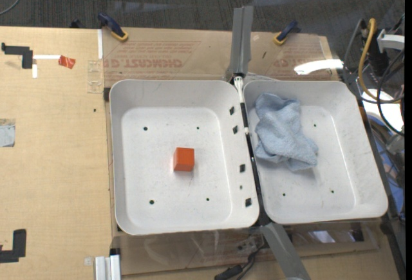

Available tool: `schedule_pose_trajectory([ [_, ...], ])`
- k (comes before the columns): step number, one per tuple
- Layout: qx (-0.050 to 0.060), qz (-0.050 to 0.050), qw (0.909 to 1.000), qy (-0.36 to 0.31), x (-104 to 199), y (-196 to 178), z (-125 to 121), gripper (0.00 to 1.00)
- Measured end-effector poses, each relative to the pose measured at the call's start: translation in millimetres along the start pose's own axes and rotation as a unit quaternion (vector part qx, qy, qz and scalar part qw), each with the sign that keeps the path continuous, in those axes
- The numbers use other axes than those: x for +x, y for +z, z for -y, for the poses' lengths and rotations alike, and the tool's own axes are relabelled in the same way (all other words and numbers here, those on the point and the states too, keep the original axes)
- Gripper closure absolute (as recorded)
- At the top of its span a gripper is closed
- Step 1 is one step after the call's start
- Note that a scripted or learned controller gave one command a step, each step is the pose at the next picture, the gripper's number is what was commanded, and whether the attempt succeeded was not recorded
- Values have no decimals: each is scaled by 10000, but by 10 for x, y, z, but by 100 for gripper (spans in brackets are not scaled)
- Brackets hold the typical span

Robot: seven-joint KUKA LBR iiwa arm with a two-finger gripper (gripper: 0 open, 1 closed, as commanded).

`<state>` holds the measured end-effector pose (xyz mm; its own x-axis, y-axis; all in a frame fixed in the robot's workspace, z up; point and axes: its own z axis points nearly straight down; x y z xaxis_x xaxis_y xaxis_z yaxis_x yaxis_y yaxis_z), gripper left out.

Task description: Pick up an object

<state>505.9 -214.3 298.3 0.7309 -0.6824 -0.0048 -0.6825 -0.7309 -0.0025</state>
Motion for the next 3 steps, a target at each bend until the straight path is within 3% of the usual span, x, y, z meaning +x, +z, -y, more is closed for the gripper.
schedule_pose_trajectory([
  [1, 8, -12, 9834, -1813, -86, 40, -127, 100],
  [2, 13, -12, 9653, -2611, 149, 187, 58, 100],
  [3, 11, -8, 9622, -2723, 103, 663, 14, 100],
])
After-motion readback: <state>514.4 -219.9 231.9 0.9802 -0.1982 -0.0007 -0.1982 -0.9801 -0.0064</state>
